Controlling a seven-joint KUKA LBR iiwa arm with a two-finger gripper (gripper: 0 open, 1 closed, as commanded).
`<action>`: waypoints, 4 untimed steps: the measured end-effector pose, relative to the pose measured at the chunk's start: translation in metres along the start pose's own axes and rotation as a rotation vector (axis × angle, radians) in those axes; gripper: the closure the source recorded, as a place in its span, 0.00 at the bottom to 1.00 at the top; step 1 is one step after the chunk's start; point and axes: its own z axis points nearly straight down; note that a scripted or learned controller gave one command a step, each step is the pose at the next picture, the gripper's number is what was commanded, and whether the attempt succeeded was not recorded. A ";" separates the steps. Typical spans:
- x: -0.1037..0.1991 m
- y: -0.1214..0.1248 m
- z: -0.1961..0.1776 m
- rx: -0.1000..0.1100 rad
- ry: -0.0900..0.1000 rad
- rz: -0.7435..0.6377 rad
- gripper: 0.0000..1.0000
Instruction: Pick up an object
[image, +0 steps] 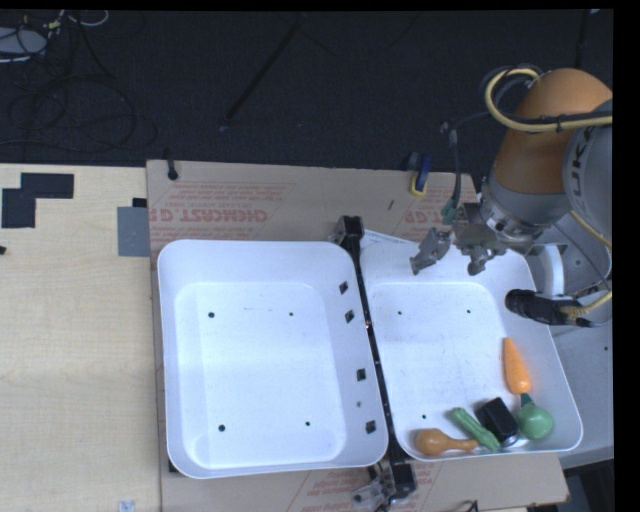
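My gripper (452, 260) hangs over the far edge of the right bin (440, 340), fingers spread apart with nothing between them. Along the bin's near right side lie an orange carrot-shaped piece (516, 367), a green round-ended object (535, 420), a small black block (497, 418), a green stick (473, 428) and an orange-tan pear-shaped item (440, 441). All of them are well clear of the gripper, toward the near right corner.
The left bin (260, 360) sits beside the right one, with a black divider strip (362, 340) between them. Both rest on a cardboard sheet (260, 205). The arm's grey and orange body (550, 140) rises at the upper right.
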 end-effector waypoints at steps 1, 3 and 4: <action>0.043 0.014 -0.129 -0.012 0.000 -0.004 0.00; 0.222 -0.015 -0.319 -0.005 0.004 -0.010 0.00; 0.217 -0.013 -0.323 0.007 -0.002 -0.005 1.00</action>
